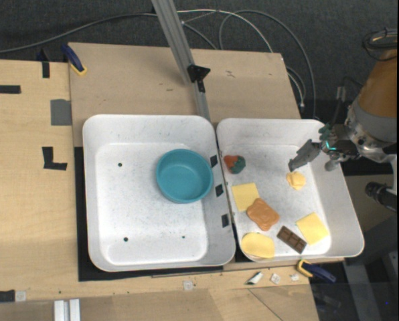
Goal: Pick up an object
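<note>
The gripper (305,158) hangs over the right bin (266,131), toward its 3 o'clock edge, with the grey arm (377,122) and its orange band reaching in from the right of the camera view. One dark finger (304,156) slants down toward 7 o'clock; how the gripper is set, apart or together, I cannot tell from this angle, and nothing visibly sits in it.

Just below the finger, at about 6 o'clock from its tip, lies a small yellow piece (296,180) on the bin floor; whether the tip touches it is unclear.

The other things in the right bin are spread across its lower half. A small red and teal object (235,164) sits near the bin's 9 o'clock wall. Below it lies a pale yellow square (245,195), and touching that square's 4 o'clock corner is an orange waffle-like piece (262,214). At 6 o'clock from the waffle rests a yellow oval (258,245), near the bin's front rim. A dark brown bar (291,238) lies just beside a second yellow block (312,227), which sits at the bar's 2 o'clock.

The left bin (112,199) holds a teal bowl (183,175), upright, toward its 2 o'clock side. Both bins rest on the wooden bench (25,179).
</note>
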`<state>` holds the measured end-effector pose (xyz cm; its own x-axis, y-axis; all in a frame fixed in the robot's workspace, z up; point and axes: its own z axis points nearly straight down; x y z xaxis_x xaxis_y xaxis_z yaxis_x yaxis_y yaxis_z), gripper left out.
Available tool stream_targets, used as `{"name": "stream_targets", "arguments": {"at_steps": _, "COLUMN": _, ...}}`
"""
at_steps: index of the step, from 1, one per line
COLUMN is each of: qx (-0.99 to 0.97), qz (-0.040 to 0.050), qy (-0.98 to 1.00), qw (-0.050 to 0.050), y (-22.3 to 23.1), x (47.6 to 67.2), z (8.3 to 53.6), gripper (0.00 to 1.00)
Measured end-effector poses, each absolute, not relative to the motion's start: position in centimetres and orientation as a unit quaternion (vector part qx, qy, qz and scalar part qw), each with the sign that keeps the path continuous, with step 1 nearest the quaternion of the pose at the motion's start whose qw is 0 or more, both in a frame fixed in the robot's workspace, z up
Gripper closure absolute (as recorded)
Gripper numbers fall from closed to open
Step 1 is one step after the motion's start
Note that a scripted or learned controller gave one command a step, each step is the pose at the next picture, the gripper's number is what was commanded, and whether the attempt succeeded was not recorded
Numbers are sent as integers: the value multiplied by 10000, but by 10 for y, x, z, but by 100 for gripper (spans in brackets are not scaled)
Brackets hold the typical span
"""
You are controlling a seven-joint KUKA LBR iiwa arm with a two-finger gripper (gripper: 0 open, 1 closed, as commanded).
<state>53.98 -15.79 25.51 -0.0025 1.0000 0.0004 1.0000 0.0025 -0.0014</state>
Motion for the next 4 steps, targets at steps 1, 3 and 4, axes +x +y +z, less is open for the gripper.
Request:
{"name": "stream_targets", "arguments": {"at_steps": 1, "qx": -7063, "qz": 4, "qy": -7079, "qw": 6, "y": -158, "x": 540, "z": 255, "gripper": 0}}
{"name": "stream_targets", "arguments": {"at_steps": 3, "qx": -7066, "qz": 20, "qy": -7076, "qw": 26, "y": -152, "x": 534, "z": 167, "gripper": 0}}
{"name": "stream_targets", "arguments": {"at_steps": 4, "qx": -7067, "qz": 25, "qy": -7075, "qw": 31, "y": -158, "x": 538, "z": 107, "gripper": 0}}
